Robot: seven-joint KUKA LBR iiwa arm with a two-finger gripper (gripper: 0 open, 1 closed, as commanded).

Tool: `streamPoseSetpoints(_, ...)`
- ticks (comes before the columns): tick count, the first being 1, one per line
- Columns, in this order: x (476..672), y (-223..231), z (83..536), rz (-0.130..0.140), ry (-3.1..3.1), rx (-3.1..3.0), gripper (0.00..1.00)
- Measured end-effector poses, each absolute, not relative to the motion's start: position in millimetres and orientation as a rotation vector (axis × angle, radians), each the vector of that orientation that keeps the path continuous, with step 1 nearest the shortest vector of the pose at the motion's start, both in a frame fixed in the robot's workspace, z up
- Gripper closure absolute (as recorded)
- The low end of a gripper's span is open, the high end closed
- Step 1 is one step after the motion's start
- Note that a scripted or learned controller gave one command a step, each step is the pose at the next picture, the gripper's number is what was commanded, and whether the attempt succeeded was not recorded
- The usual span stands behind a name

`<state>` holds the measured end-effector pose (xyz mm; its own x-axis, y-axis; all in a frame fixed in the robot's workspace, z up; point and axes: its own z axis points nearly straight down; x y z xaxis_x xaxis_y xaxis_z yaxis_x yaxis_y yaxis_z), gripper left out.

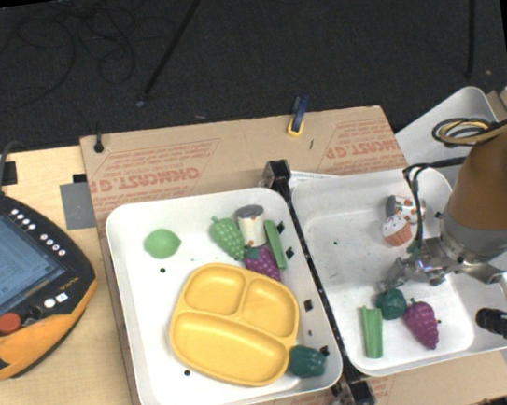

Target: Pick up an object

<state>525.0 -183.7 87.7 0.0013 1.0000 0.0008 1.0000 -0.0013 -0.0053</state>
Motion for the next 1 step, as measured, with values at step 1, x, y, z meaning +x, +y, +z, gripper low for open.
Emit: streamPoseSetpoints(1,511.0,-153.1,87.3,0.002,-2.218,-2.218,0.0)
